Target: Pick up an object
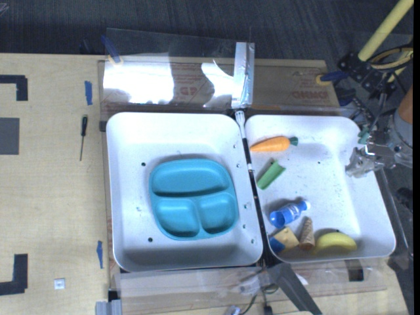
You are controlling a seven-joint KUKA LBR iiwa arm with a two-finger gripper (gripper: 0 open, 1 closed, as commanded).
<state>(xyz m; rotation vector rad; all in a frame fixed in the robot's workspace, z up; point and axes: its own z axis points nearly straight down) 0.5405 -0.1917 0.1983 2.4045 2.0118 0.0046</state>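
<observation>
Over right bin's (367, 238) far right rim, jaws (365, 163) above no object.

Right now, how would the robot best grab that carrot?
Probably from straight above, closing across the middle of the carrot. It lies flat and alone near the right bin's far wall, long and narrow, so fingers fit either side; the green block sits clear of it.

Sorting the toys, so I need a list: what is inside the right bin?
In the right bin lie a carrot, a green stick, a blue bottle, a yellow block, a cone and a banana. Anything beneath them stays covered.
</observation>
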